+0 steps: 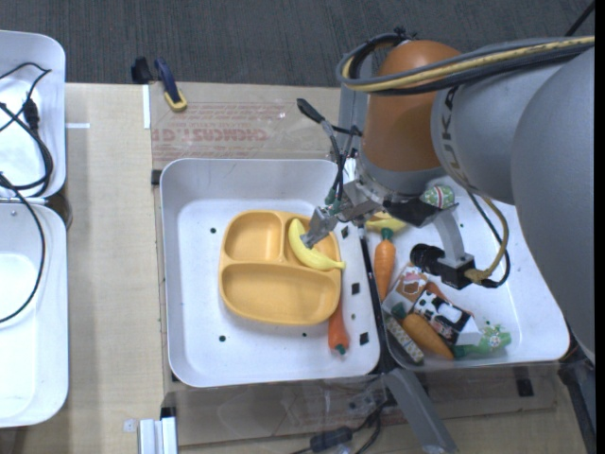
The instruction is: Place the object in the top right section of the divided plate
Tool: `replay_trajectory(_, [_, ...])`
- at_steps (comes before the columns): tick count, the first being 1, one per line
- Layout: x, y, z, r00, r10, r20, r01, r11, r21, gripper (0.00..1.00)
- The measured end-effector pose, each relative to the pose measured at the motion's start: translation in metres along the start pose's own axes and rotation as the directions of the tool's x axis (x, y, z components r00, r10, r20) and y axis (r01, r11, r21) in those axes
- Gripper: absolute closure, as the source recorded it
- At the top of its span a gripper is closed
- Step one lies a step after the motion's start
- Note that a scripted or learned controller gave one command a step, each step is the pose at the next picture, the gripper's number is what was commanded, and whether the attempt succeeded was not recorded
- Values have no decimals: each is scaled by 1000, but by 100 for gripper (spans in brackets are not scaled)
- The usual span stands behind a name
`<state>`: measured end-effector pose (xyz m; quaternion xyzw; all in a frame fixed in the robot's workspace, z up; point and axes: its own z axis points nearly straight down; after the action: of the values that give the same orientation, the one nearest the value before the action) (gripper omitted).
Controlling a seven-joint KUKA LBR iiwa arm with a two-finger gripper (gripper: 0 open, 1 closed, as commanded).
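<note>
Two carrots lie nearest the camera, one (337, 332) in the left bin (180, 282) well below the gripper (319, 223), touching the yellow divided plate's (274, 296) lower right corner, the other carrot (384, 261) upright in the right bin (529, 320) just right of the gripper, with a cow-patterned toy (437, 310) and a hot dog toy (423, 337) below it. Just under the gripper the banana (310, 251) lies in the plate's top right section, overhanging its right rim; whether the fingers are parted or closed, I cannot tell. Beyond, the orange-banded wrist (411, 112) covers the bins' far edge.
</note>
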<state>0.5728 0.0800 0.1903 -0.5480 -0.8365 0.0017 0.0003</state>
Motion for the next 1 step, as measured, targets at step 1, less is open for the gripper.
replay_trajectory(1, [-12,30,-177,1000,-2,1,2,1000,-2,0])
